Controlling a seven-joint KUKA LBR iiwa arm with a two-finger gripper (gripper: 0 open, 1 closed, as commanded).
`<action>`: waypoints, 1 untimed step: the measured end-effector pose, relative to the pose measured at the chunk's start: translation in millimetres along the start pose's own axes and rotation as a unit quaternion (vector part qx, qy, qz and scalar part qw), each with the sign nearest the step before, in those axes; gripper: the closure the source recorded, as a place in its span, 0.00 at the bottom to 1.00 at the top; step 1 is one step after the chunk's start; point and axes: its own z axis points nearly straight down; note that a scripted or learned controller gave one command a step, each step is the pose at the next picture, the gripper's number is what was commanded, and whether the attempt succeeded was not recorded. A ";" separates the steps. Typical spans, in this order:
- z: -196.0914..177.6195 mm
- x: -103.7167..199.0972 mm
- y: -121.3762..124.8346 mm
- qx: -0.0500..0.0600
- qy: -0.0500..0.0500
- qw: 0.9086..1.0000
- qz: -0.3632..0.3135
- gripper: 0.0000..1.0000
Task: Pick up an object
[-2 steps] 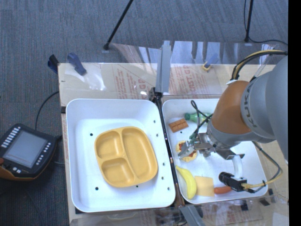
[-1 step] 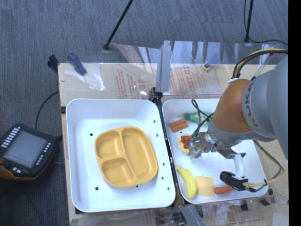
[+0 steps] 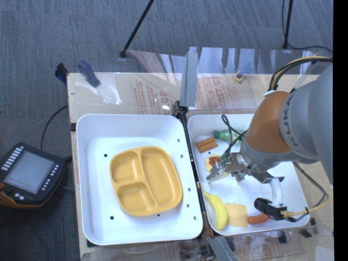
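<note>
Tool [image 3: 215, 172] hanging low in the right bin [image 3: 298, 186], can't tell its grip state. Banana [image 3: 217, 209] and cheese wedge [image 3: 236, 215] just below, brown cracker [image 3: 206, 144] just above, yellow divided plate [image 3: 145, 180] over left.

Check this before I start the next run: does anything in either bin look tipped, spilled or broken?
Nothing stands out. The yellow divided plate lies flat in the left bin; the banana and other small items lie loose in the right bin.
</note>
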 end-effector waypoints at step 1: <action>5.2 -3.0 68.3 -0.004 -0.001 0.999 0.045 0.00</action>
